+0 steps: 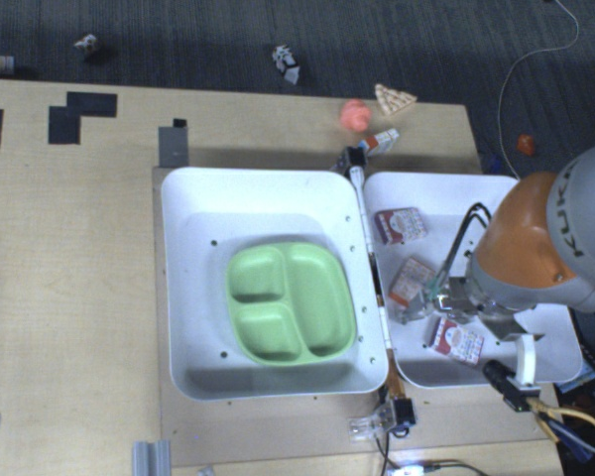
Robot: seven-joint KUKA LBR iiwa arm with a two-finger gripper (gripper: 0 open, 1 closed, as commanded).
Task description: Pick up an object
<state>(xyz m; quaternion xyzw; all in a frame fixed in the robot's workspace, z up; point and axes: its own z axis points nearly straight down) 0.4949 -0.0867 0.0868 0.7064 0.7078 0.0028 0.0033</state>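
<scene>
Arm: the grey arm is reaching in from the right, bending low over the right bin.
Pincer: the pincer is hanging low — finger state cannot be told.
Desk: the wooden desk is carrying both bins — the left bin is holding a green tray.
Packets: three small packets are lying in the right bin — one beyond the pincer, one just beside it, one near it.

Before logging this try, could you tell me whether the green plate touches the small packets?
Apart. The camera view shows the green plate in the left bin and the packets in the right bin.
</scene>
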